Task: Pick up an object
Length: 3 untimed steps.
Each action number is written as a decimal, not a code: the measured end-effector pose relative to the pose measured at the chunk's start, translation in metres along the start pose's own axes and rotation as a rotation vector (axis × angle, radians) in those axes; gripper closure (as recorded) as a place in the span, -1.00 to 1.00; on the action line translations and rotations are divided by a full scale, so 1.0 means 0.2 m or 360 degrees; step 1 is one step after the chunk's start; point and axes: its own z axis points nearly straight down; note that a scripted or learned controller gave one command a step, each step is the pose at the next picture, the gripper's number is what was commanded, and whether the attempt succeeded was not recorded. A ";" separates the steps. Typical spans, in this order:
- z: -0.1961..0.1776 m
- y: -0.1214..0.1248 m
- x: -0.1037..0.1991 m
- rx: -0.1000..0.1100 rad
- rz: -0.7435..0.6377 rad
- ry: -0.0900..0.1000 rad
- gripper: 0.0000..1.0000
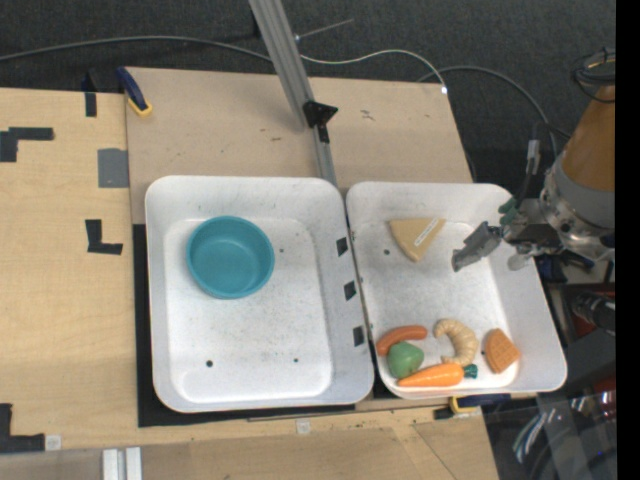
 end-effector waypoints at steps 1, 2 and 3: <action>0.00 0.00 0.00 0.0000 0.0000 0.0000 -1.00; 0.32 -0.01 -0.02 0.0012 0.0003 0.0002 -1.00; 0.56 0.02 -0.04 0.0010 0.0003 0.0002 -1.00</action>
